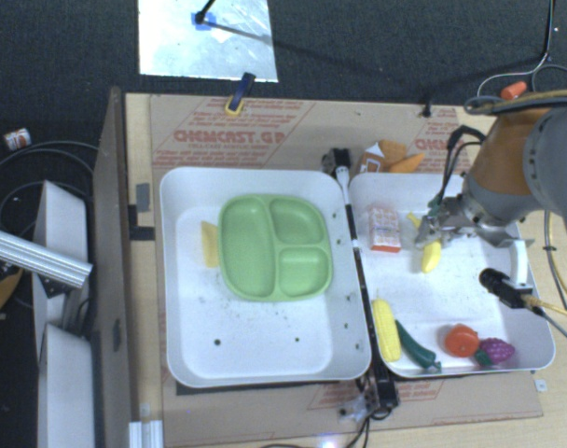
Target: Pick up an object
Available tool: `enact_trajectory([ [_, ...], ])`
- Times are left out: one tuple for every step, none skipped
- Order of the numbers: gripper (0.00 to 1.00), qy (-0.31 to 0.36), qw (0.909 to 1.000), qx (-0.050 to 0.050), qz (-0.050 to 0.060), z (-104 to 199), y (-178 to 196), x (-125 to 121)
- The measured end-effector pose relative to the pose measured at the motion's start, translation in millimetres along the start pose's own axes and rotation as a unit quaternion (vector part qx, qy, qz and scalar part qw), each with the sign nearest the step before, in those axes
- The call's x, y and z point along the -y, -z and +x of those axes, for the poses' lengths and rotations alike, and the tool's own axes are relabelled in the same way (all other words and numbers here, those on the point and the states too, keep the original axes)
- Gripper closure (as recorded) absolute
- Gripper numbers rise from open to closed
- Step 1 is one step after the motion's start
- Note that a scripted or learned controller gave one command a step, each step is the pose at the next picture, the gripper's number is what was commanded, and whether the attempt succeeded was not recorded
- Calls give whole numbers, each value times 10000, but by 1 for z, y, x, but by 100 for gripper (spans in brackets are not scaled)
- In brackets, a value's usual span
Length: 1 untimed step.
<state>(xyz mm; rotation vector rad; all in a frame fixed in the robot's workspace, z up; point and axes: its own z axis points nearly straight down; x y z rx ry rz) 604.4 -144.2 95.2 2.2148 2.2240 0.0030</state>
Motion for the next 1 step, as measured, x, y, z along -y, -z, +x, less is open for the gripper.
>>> enact_trajectory([
  [100, 38, 10000, -11, -38, 84, 125, 2],
])
